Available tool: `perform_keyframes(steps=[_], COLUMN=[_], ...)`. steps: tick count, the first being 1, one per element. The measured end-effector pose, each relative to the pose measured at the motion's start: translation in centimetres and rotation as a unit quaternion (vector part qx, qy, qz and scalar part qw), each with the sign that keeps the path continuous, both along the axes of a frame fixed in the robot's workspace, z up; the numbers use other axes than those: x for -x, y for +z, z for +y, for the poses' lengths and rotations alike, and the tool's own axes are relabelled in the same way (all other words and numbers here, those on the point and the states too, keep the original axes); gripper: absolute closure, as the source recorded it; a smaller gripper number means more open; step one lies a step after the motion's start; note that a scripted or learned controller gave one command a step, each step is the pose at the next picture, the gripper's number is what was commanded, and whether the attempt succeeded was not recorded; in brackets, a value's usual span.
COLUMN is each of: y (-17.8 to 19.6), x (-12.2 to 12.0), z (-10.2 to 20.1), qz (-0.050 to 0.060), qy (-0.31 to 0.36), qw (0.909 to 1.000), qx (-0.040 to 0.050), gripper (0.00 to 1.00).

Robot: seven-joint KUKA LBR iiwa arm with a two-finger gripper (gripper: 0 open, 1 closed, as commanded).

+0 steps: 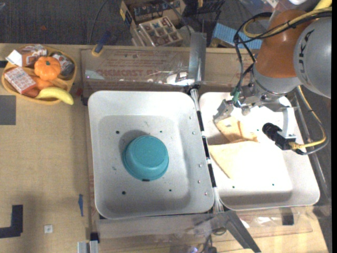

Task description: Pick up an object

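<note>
A teal bowl (146,157) lies upside down in the middle of the left bin (105,109). In the right bin (274,188) lies a flat tan sheet (237,159), and its upper part (231,128) rises toward the bin's upper left corner. My gripper (230,108) hangs low over that corner, right above the sheet's raised end and seemingly touching it. The grey and orange arm (287,41) reaches in from the upper right. The gripper's body hides the spot where it meets the sheet.
A basket of toy fruit and boxes (39,80) stands on the bench at the far left. A clear plastic wall (142,73) runs behind the bins. Cables and a black connector (274,132) hang off the wrist over the right bin.
</note>
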State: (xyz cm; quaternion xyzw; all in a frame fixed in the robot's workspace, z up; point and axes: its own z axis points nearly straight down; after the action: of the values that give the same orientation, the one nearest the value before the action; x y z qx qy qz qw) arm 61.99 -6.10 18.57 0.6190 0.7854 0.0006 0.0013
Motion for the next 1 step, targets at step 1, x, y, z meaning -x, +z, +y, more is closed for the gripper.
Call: perform_keyframes(steps=[1], y=[0.49], x=[-1.26], z=[-0.76], qz=[-0.001], qy=[0.017], qw=[0.9999], qx=[0.0007], gripper=[0.0])
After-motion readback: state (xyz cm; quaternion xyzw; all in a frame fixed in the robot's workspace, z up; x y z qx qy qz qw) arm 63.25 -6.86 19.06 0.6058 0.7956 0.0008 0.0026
